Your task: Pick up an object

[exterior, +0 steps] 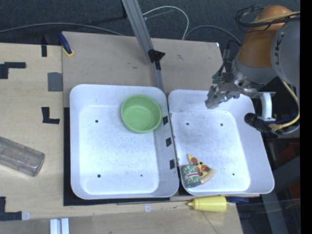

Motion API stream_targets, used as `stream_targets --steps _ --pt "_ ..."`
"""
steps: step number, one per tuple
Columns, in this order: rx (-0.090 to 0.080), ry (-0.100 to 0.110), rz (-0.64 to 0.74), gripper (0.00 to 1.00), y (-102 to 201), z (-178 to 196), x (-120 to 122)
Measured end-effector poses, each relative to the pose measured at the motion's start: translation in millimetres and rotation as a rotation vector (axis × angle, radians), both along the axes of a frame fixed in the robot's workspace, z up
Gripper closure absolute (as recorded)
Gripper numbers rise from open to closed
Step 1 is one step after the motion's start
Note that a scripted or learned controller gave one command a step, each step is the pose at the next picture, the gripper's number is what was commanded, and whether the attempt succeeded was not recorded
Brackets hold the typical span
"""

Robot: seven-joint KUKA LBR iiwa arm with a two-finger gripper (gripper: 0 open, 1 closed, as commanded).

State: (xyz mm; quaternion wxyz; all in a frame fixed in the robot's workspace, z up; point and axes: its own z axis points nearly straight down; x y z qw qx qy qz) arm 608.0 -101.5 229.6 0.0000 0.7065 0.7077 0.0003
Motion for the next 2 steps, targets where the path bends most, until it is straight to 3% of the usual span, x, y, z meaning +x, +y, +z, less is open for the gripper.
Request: stream_targets --steps 2 --pt "0.002 0.001 0.006 1.0 108 17 -5"
